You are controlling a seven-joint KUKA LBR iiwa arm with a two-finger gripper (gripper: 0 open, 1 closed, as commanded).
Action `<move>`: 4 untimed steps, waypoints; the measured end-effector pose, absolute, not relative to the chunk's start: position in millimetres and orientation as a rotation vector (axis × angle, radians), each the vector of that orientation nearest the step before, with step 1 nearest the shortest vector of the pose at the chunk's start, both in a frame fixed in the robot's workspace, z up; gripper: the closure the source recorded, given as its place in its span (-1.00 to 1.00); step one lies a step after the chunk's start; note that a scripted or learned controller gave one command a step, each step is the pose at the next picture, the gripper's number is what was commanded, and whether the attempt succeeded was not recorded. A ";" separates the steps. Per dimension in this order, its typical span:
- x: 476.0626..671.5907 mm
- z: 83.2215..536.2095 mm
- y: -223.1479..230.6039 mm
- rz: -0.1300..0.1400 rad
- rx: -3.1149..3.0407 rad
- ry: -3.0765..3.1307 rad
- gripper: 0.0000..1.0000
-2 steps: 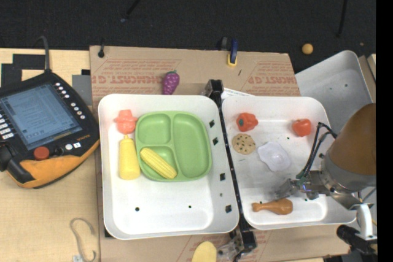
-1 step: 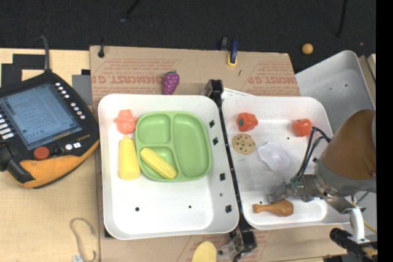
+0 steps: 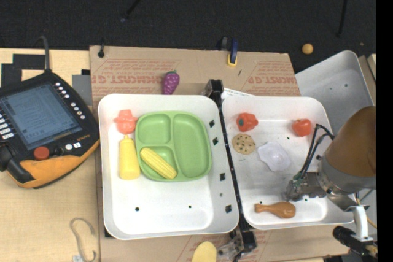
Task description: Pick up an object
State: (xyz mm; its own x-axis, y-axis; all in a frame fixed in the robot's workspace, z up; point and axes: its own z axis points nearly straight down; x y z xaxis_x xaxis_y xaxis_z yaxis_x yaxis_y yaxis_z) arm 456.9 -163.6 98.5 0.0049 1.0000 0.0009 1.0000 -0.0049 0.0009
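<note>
So the gripper (image 3: 299,188) is down low inside the right bin (image 3: 319,110), near its front edge, but it's small and dark from up here and I honestly can't tell how the jaws stand or whether anything's pinched in them. It sits just above and right of the toy drumstick (image 3: 276,210), which lies flat along the bin's front edge; close, but I can't say if they touch. The arm (image 3: 353,153) comes in over the bin's right edge, its orange band showing, wrist pointing down and toward the left, with cables looping alongside it.

Other stuff in the right bin: a cookie (image 3: 244,143) near the left wall, a clear plastic cup (image 3: 274,156) in the middle, a red pepper (image 3: 247,122) and a red tomato (image 3: 301,127) along the back.

Left bin (image 3: 159,218) has a green divided plate (image 3: 187,138) with a corn cob (image 3: 158,162) in its front compartment, and a yellow bottle (image 3: 128,158) just beside the plate's left edge.
</note>
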 end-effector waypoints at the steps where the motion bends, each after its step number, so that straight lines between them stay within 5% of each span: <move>1: 454.4 155.1 -174.1 -0.001 -2.229 -2.216 1.00; 3: 460.9 228.8 -184.0 -0.001 -2.223 -2.222 1.00; 4: 481.2 232.9 -125.4 -0.001 -2.214 -2.225 1.00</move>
